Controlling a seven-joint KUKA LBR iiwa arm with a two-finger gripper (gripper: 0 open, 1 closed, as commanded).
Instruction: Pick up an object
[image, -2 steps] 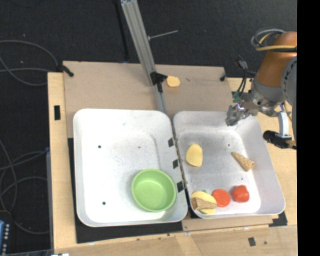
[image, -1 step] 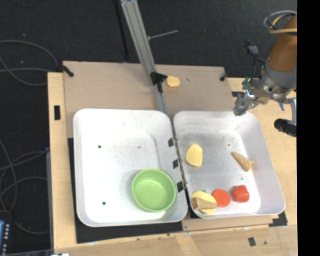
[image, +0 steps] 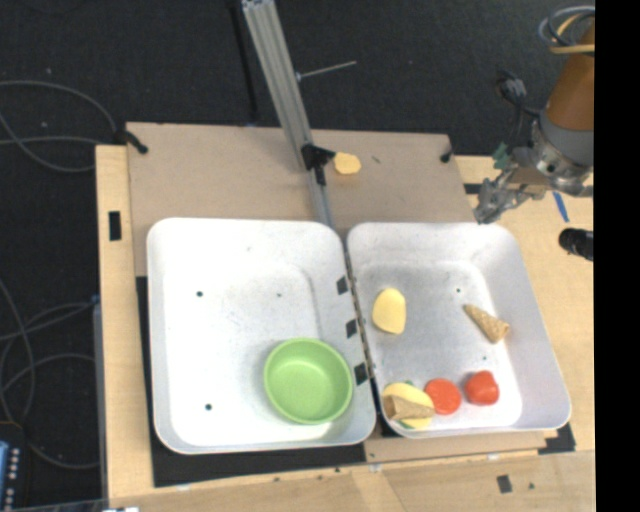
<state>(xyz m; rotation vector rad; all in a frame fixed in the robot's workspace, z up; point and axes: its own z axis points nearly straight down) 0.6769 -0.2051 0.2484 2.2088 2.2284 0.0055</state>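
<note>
The right bin (image: 500, 255) holds a pale yellow lump (image: 389, 311) near its left wall, a tan cone-shaped piece (image: 487, 322) toward the right, and two red pieces (image: 442, 395) (image: 482, 388) by the front wall. A yellow and tan piece (image: 408, 405) lies in the front left corner. A green bowl (image: 307, 380) sits in the left bin (image: 200, 270). My gripper (image: 489, 205) hangs just beyond the right bin's far right corner, above the bench, with nothing seen between its fingers.
A slanted metal post (image: 285, 90) rises from the bench behind the bins' shared wall. A small yellow piece (image: 347, 163) lies on the brown board beside it. Cables trail on the dark floor at left.
</note>
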